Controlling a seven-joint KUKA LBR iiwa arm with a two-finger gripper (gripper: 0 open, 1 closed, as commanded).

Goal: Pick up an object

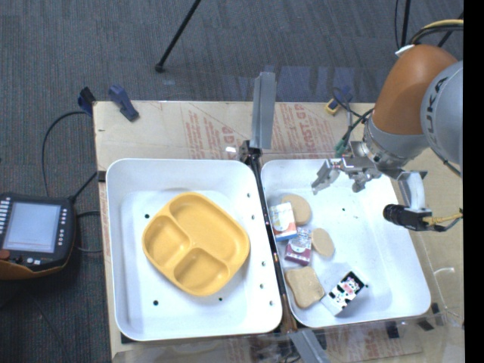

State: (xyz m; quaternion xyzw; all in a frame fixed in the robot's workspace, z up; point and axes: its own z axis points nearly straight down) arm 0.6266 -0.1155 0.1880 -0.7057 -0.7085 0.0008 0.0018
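cardboard and toy food make up the pickings, all lying in the right bin [378,274]: a small carton [283,220] with a round cookie [299,209] just behind it, a dark red packet [299,248], a pale oval biscuit [324,242], a toast slice [304,286] and a black-and-white box [344,292] touching the toast's right side. the left bin [125,240] bears a yellow divided plate [196,242]. the gripper [346,169] hangs over the upper part of the right bin, well apart from every item, its two fingers spread and nothing between them.

all these things look light. the cartons should be stiff enough to take a squeeze, though thin card may dent; the best hold is probably across the short sides. the flat cookie, biscuit and toast lie low, so fingers could slide off their edges. the black-and-white box looks the easiest choice, blocky, with its far side free, but the toast crowds one face. the red packet may be glossy and slippery.
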